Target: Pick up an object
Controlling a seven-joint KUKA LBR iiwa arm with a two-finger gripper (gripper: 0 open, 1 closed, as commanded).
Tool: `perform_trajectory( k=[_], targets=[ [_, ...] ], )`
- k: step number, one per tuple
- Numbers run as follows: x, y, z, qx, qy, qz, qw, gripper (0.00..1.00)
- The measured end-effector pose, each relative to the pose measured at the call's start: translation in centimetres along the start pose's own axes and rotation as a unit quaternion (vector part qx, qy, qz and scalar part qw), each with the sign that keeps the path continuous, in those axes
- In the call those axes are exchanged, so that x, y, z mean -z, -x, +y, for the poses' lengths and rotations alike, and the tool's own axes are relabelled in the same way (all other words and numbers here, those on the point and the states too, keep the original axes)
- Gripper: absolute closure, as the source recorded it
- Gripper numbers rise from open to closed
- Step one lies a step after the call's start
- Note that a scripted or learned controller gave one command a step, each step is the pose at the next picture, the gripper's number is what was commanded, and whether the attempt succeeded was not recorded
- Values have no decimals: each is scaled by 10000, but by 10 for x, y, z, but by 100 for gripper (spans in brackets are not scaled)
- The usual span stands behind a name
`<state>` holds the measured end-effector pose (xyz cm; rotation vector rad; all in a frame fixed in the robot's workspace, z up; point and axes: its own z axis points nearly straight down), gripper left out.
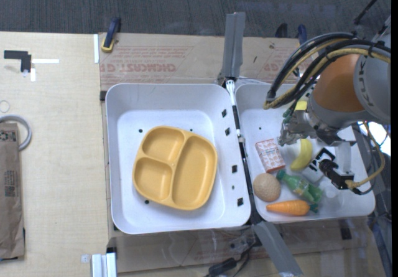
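The claw (297, 139) hovers low over the right bin (249, 121), just above the banana (303, 153), likely lining up a pick. Beside the banana lie a red box (269, 154), carrot (288, 208) and bottle (300, 185).

Yellow three-compartment plastic plate (176, 167) lying in left white bin (118, 145); brown paper bag (10, 188) flat at far left of wooden bench (50, 101).

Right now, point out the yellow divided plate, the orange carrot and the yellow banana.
Yellow divided plastic plate (176, 169): camera view, on its central divider.
Orange carrot (288, 208): camera view, middle of its body.
Yellow banana (303, 154): camera view, its curved middle.
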<state>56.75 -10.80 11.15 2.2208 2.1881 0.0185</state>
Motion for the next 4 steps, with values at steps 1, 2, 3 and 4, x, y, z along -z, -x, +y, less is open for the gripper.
perform_trajectory(
  k=[1,2,3,4],
  targets=[
    [51,36,-65,321,-138,45,9994,100],
    [80,-37,-26,554,-132,42,9984,100],
    [-8,2,-79,1331,-101,41,9910,100],
    [167,9,-85,1244,-132,50,9921,100]
  ],
)
